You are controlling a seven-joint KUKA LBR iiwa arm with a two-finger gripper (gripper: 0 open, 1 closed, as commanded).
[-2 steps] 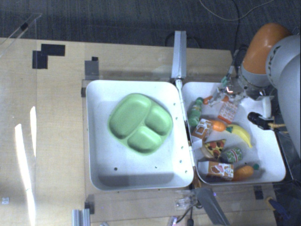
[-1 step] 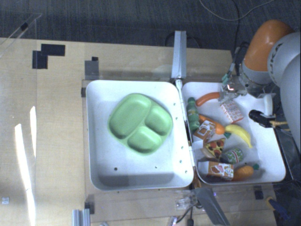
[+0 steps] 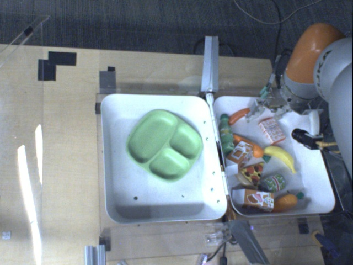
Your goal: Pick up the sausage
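Camera view: gripper [image 3: 268, 105] poised just beside the sausage [image 3: 239, 115], finger spread impossible to tell. Probably light, stiff, slick plastic; best pinched across the middle.

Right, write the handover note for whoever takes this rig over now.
Gripper: low over the far end of the right bin; finger state unclear, nothing seen held.
Sausage: lying in that bin's far left corner, just left of the gripper, beside the green bottle.
Green tray: in the left bin.
Done: arm is at the bin.
Left: grasp the sausage and lift it.
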